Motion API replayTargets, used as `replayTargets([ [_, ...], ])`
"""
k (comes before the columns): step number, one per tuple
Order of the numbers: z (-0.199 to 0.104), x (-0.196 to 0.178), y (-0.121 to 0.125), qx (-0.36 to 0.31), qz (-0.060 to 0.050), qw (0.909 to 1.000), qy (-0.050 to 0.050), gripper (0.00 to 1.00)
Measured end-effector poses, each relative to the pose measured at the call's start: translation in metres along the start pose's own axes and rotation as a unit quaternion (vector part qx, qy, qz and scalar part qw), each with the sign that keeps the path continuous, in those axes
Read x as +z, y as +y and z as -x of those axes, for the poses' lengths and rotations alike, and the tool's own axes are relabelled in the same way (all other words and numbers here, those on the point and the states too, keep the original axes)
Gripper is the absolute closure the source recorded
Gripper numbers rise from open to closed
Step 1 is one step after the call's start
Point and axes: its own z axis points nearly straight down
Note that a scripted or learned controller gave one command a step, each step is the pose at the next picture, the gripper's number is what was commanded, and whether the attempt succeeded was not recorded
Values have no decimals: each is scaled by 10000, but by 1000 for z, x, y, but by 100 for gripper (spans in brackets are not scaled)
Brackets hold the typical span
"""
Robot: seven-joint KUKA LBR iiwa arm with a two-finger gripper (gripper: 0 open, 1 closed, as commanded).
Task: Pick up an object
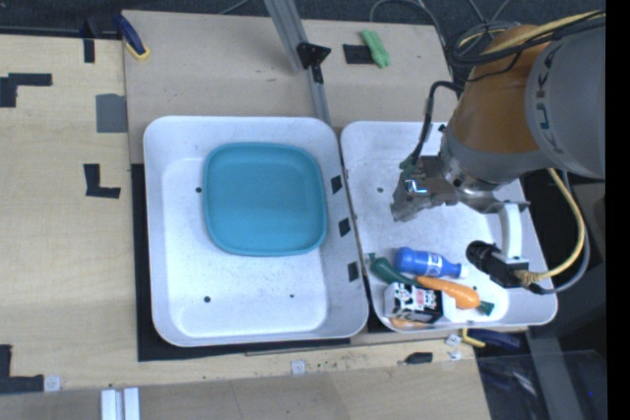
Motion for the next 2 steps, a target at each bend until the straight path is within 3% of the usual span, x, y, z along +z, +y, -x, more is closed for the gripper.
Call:
replayTargets([
  [1, -53, 4, -11, -7, 0, 10000, 1, 100],
  [2, -105, -15, -20, -10, 7, 10000, 2, 100],
])
